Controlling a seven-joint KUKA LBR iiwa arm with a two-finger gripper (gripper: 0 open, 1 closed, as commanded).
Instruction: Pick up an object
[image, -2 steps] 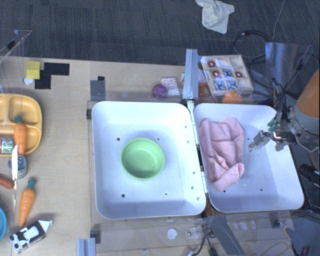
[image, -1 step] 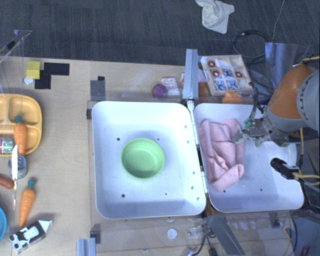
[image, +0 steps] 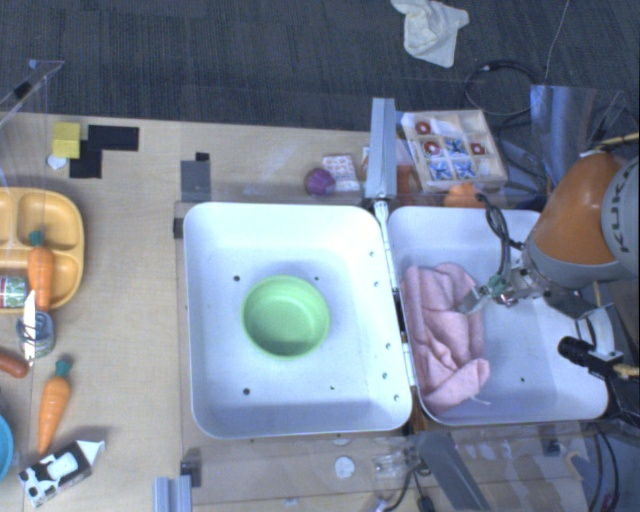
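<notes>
The pink cloth (image: 445, 335) lies crumpled along the right bin's (image: 540, 385) left side. Our gripper (image: 478, 295) hovers at its upper right edge; we cannot tell its state. We should descend onto a raised fold, then pinch firmly.

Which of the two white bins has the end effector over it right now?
The right bin, the one holding the pink cloth. The end effector sits at that cloth's edge; the left bin holds a green bowl.
</notes>
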